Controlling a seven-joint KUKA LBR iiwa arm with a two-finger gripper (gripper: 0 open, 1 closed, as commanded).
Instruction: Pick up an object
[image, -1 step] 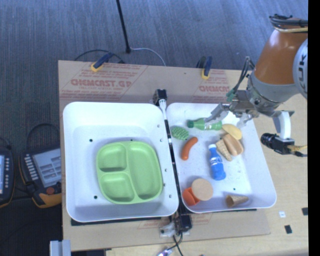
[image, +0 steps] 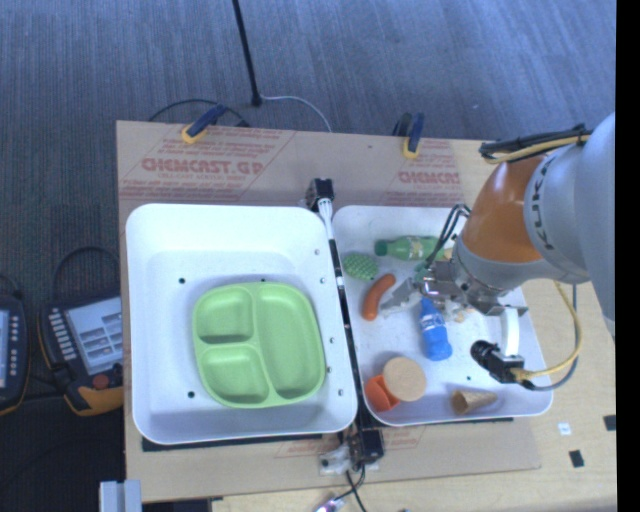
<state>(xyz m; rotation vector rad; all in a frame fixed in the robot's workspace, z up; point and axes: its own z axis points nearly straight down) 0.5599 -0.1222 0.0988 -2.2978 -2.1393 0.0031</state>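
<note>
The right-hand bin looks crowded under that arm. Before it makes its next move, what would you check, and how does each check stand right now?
1. Gripper is over the right bin, above the toys: ok.
2. A target lies close: the blue bottle sits just below the gripper: ok.
3. Anything held already: cannot tell.
4. Room around the target: the orange sausage and green bottle lie close by: not ok.
5. The green divided plate in the left bin is out of the way: ok.
</note>
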